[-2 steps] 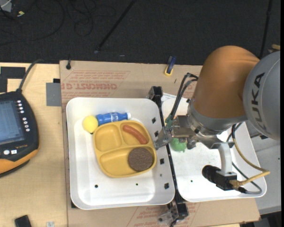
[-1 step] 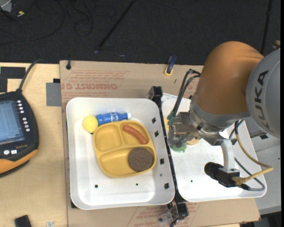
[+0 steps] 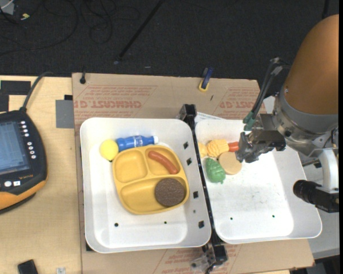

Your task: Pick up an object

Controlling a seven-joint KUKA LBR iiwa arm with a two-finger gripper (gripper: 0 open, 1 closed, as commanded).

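Your dark 2-finger gripper (image 3: 244, 153) low in the right white bin (image 3: 274, 221), grip state impossible to tell, just beside the round tan toy disc (image 3: 230, 164), leafy green plastic vegetable (image 3: 214, 170) and ridged yellow toy corn (image 3: 216, 148)

White bins: two (image 3: 97, 221) (image 3: 286, 224)
Yellow divided trays: one (image 3: 131, 196)
Sausages: one (image 3: 163, 161)
Brown patties: one (image 3: 170, 192)
Blue bottles: one (image 3: 134, 142)
Yellow balls: one (image 3: 108, 149)
Green toys: one (image 3: 215, 172)
Tablets: one (image 3: 8, 156)
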